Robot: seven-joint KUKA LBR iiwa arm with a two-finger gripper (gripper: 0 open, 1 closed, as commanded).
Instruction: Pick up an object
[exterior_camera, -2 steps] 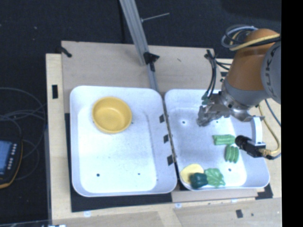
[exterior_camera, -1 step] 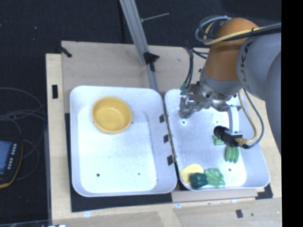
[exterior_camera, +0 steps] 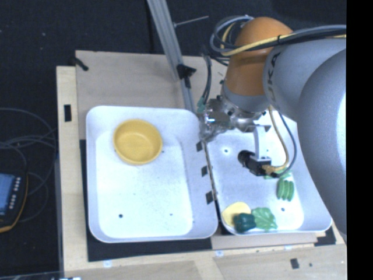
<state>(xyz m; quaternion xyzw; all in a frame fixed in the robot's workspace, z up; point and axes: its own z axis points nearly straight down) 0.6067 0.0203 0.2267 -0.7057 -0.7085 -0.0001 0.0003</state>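
Yellow bowl (exterior_camera: 137, 141) sits alone in the left bin (exterior_camera: 145, 197). Tool (exterior_camera: 211, 124) hangs over the right bin's (exterior_camera: 230, 179) far-left corner; released or clenched, cannot tell. Green piece (exterior_camera: 285, 188) lies well apart: descend here and you risk striking the rim, grasping nothing.

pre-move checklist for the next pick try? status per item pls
1. Targets present: ok. Yellow bowl in the left bin; green ridged piece and a three-piece cluster in the right bin.
2. Claw open or shut: cannot tell.
3. Claw over a target: not ok. It sits at the right bin's far corner, by the divider.
4. Bowl upright: ok.
5. Cluster pieces apart: not ok. They touch.
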